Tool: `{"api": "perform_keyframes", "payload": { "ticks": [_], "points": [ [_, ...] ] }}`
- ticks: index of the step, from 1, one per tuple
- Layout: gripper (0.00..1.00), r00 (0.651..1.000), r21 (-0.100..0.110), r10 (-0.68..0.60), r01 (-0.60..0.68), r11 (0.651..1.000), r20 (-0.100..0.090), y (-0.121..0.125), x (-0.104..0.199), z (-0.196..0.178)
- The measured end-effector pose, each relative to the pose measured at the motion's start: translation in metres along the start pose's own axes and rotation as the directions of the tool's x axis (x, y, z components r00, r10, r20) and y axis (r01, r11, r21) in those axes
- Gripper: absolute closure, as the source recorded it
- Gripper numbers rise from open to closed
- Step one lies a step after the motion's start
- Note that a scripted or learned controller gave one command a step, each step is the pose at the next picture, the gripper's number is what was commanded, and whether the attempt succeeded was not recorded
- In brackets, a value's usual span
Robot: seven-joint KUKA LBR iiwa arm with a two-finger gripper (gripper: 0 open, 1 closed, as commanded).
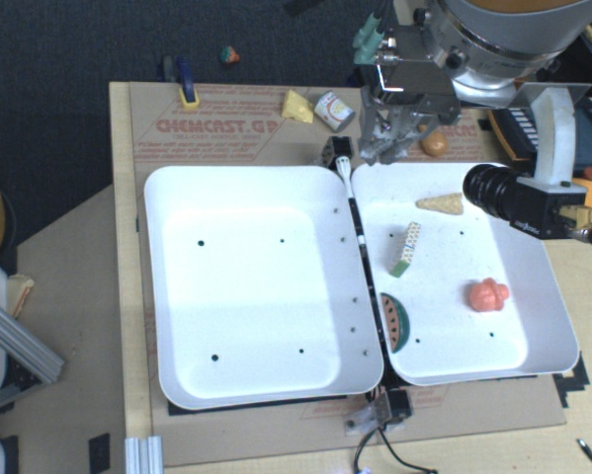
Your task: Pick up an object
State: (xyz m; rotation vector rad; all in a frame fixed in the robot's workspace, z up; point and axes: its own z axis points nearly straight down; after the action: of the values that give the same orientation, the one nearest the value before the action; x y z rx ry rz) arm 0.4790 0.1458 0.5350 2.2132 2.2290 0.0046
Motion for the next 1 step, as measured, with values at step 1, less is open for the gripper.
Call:
{"api": "perform_keyframes", "payload": {
  "ticks": [1],
  "points": [
    [1.0, 1.0, 0.0, 0.001, -0.001, 1.0, 0.0, 0.0003, 0.0497, 0.0003]
  ]
}}
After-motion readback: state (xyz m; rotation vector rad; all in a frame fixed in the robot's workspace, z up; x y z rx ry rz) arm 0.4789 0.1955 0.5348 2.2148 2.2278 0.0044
